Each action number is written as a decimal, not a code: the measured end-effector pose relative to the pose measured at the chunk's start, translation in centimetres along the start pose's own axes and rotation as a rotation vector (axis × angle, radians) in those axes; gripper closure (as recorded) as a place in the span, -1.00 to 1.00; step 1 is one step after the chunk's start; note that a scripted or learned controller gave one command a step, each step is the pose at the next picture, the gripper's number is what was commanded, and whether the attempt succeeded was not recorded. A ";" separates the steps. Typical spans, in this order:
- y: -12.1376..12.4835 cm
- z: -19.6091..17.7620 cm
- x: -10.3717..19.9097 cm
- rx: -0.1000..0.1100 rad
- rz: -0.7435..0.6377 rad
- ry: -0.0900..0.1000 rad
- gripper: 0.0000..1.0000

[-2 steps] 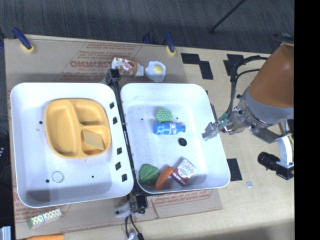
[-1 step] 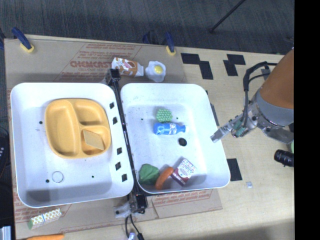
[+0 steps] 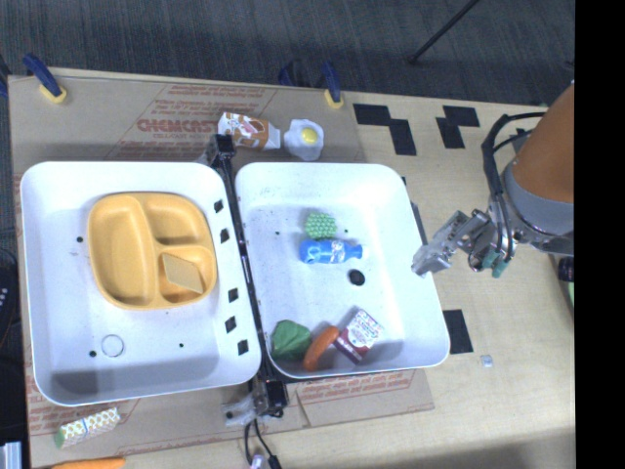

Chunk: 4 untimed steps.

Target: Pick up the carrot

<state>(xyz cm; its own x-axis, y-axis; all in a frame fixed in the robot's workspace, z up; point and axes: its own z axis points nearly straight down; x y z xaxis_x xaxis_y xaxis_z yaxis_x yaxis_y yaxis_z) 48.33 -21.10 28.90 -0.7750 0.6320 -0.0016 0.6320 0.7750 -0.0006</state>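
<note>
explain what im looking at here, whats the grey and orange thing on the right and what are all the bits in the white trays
This is one camera fixed above a workbench, looking down at a slant. The grey and orange thing is a robot arm reaching in from the right. At its end is its grasping tool, which hovers beside the right edge of the right-hand shallow white bin, not over the items. Nothing is between its fingers.

That bin holds a bumpy green ball, a blue packet, a small black disc, a green leafy piece, a red-and-white packet, and the orange carrot the arm should pick up, lying near the front edge between the leafy piece and the red packet.

The left-hand white bin holds a yellow divided plastic tray with a tan block in one compartment.
</note>
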 end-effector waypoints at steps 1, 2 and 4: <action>-0.4 -1.3 0.4 0.000 -0.363 -0.002 1.00; -0.4 -2.7 0.5 0.000 -0.705 -0.001 1.00; 1.2 -2.1 -1.4 0.000 -1.562 -0.003 1.00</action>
<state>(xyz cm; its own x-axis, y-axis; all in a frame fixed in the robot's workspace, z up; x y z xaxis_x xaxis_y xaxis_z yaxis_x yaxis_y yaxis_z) 50.15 -21.03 31.01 -0.6390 -0.7692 -0.0013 -0.7692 0.6390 -0.0030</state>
